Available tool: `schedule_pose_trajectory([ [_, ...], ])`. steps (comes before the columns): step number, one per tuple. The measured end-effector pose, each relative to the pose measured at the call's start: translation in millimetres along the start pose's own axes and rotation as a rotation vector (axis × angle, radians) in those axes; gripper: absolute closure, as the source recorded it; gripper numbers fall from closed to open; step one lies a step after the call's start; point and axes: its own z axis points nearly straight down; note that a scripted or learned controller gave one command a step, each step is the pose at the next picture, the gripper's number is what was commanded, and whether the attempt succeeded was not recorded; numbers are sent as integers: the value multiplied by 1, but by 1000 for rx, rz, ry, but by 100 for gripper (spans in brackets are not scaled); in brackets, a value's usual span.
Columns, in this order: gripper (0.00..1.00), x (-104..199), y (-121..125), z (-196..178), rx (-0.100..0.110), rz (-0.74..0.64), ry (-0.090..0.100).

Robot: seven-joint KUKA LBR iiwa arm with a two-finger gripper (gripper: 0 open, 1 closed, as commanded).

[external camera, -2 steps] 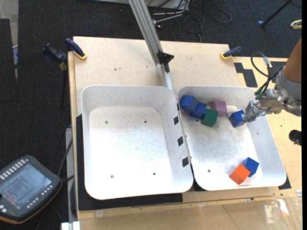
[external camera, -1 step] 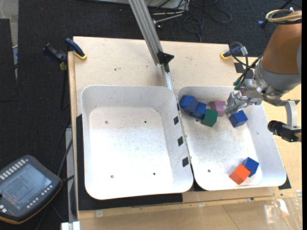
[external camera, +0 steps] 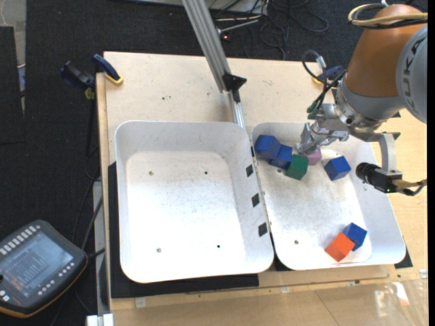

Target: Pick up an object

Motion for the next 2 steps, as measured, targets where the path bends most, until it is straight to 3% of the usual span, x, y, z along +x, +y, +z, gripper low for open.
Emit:
schedule_pose_trajectory([
  [2, 100, 100, 40, 17, 1, 0, 0],
])
